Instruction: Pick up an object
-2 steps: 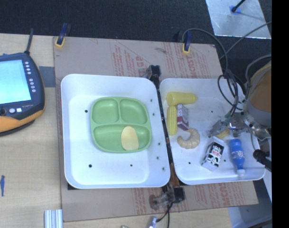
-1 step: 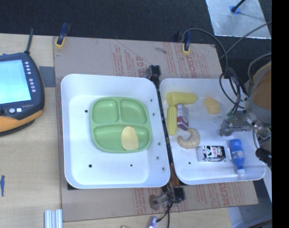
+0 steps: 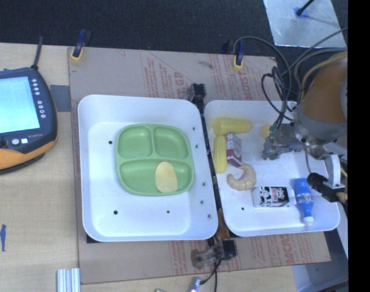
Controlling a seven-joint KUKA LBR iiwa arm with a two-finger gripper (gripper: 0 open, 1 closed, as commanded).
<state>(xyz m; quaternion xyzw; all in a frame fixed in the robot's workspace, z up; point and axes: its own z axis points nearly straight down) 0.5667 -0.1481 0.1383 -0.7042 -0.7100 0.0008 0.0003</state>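
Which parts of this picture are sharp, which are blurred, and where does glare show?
Camera view: the green plate and blue tube are fairly sharp; the gripper is blurred and dim under the arm; glare washes out the tablet screen; white bins look bright, with soft shadows.

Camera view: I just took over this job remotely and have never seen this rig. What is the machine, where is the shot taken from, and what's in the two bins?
One fixed camera looks down at a slant on a bench. The grey and orange arm reaches in from the right; its gripper hangs over the right bin. I see nothing between its fingers.

The left bin holds a green divided plate with a yellow chip-shaped piece in its lower right compartment.

The right bin holds two yellow pieces, a croissant-like piece, a small black-and-white carton and a blue tube.

A handheld control pad lies left of the bins.
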